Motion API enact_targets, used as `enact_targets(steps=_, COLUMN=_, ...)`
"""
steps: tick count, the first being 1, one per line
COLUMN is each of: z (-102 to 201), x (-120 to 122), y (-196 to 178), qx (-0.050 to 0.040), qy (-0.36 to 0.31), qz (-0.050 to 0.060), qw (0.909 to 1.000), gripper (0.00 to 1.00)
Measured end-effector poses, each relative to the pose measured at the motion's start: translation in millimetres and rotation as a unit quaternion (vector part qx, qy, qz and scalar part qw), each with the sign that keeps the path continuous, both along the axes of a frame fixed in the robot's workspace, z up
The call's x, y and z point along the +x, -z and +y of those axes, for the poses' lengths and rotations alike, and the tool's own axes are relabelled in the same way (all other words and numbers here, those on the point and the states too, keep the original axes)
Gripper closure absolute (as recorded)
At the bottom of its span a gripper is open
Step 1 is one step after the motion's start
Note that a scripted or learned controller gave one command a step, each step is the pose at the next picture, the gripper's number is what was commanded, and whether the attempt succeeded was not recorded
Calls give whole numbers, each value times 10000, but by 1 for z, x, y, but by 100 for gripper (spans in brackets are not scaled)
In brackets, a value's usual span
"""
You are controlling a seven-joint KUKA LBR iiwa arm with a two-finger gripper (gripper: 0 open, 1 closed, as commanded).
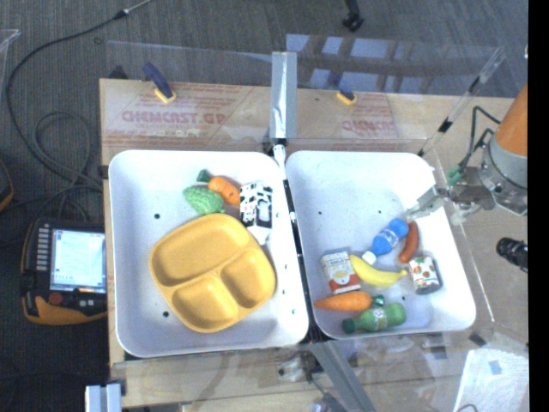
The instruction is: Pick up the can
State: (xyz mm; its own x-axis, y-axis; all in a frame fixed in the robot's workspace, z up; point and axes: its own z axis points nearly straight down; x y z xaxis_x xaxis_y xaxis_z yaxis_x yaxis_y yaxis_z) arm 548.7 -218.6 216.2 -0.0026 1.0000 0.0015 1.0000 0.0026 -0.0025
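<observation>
Can not yet picked up, the grab is all to come.
The can (424, 274) lies in the right bin (343, 187); the pincer (439, 194) hovers apart, grip unreadable.

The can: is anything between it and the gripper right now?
Nothing visible blocks it from above. The small red-and-white can lies near the right bin's right wall, with a red sausage just behind it and a yellow banana to its left. The gripper sits above the bin's far-right rim.

Two white bins (129, 230). A yellow divided tray (213, 270), an orange carrot (226, 189), a black-and-white cow-patterned carton (256, 203). Blue bottle (390, 235), yellow banana (377, 272), green bottle (375, 318), red-and-white can (424, 274).
</observation>
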Motion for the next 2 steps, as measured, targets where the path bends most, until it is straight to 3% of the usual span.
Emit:
enact_targets(steps=1, z=9, x=-33, y=120, qx=31, qy=675, qz=-18, qw=9977, gripper=0)
enact_targets(steps=2, z=10, x=-53, y=122, qx=-2, qy=423, qz=-148, qw=9990, gripper=0)
